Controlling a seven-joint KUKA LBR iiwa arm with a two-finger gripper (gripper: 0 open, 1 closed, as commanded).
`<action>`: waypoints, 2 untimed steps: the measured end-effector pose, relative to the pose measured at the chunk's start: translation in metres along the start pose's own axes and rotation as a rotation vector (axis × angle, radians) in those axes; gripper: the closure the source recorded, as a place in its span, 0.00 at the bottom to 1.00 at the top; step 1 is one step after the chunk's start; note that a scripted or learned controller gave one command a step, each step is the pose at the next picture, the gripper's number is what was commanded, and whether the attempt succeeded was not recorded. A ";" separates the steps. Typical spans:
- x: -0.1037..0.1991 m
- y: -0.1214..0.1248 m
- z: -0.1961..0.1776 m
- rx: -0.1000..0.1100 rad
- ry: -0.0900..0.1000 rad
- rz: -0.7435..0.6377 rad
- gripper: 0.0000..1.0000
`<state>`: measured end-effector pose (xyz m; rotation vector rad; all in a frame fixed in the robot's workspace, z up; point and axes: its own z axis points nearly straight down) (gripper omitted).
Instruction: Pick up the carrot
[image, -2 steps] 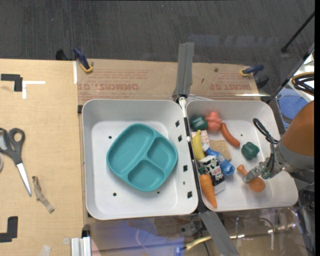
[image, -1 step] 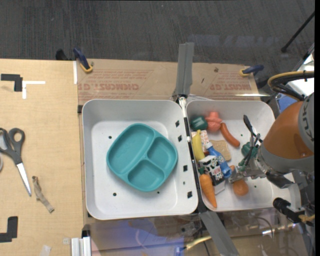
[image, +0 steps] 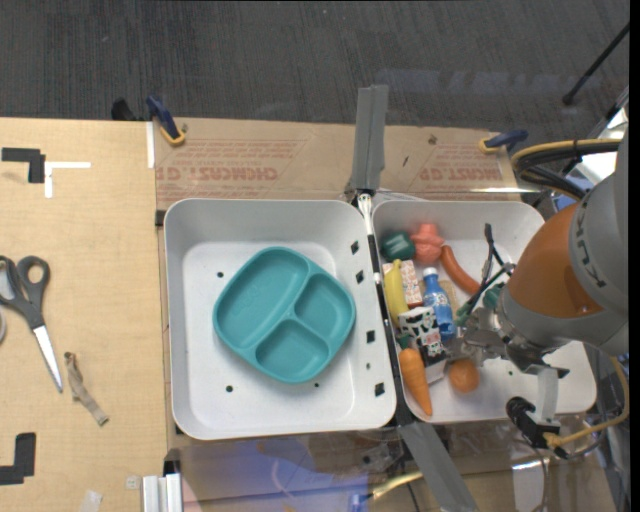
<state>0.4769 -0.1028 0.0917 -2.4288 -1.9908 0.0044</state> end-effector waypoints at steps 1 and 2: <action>0.018 -0.003 -0.099 0.000 0.000 -0.023 1.00; 0.140 -0.028 -0.099 0.002 -0.001 -0.284 1.00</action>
